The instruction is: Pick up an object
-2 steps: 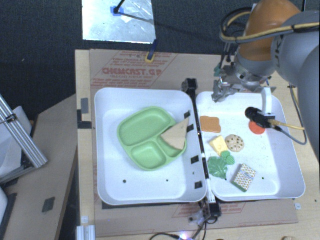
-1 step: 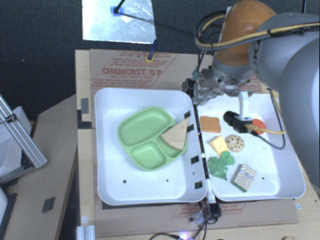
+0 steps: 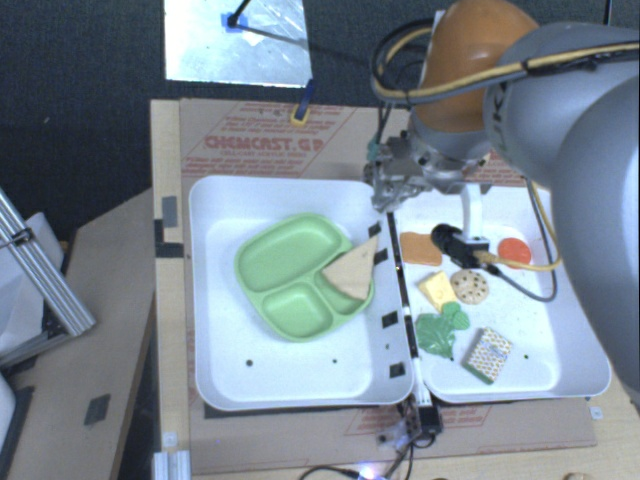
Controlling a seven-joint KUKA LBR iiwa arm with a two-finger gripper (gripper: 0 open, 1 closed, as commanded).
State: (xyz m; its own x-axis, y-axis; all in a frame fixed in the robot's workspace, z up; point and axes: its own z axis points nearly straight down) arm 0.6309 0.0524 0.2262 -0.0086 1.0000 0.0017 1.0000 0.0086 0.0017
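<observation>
Taking the green divided plate (image 3: 290,268) in the left bin (image 3: 215,368) as landmark: nearest the camera, to its lower right in the right bin (image 3: 570,368), lie a patterned packet (image 3: 487,354) and a green leafy piece (image 3: 440,330). Further back sit a yellow cube (image 3: 437,289), a cookie (image 3: 469,286), an orange slab (image 3: 421,249) and a red piece (image 3: 515,251). A tan wedge (image 3: 352,270) rests on the plate's right edge. Just beyond it hangs the gripper (image 3: 385,203); whether its jaws stand apart or together cannot be told, and nothing visibly sits between them. Judging by that, the pick is not yet done.
</observation>
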